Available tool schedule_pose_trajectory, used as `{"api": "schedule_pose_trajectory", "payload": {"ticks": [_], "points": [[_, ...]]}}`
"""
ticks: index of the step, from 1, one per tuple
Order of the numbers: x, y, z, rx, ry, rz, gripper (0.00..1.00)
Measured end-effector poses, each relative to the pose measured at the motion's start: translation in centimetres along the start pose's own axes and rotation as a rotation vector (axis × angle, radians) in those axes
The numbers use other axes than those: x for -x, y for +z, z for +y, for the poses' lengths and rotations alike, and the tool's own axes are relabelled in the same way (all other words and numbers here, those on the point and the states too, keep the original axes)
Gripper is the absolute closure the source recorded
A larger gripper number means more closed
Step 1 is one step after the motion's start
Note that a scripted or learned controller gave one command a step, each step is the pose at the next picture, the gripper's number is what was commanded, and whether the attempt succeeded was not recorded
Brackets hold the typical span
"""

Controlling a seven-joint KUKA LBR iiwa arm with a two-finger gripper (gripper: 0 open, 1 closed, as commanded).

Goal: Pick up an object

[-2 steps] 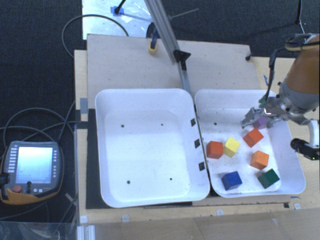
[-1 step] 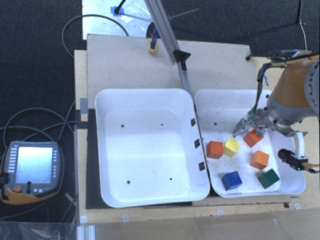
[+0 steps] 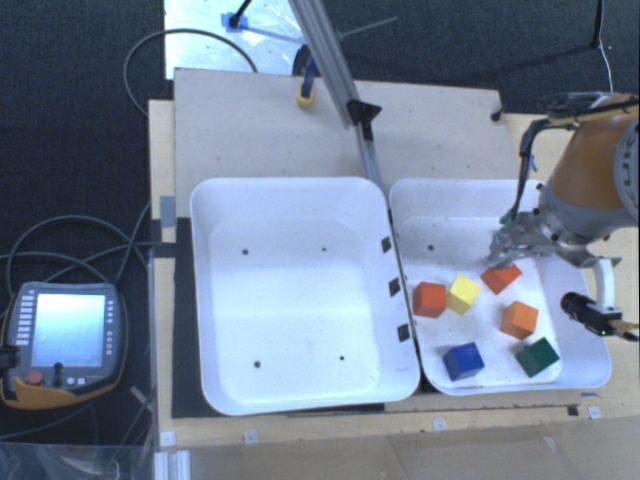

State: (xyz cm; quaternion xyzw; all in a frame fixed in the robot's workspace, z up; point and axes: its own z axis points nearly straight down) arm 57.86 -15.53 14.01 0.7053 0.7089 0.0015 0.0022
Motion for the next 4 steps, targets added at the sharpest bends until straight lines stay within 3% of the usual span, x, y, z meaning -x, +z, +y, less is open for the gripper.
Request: {"api": "schedule_pose_trajectory", "payload": {"ticks": [2,4], "points": [[-0.3,-7.8,0.9,0.0,0.0,0.0,1.0],[-9.5,-8.2,-1.7,-0.004,-0.005,0.003,1.0]]}}
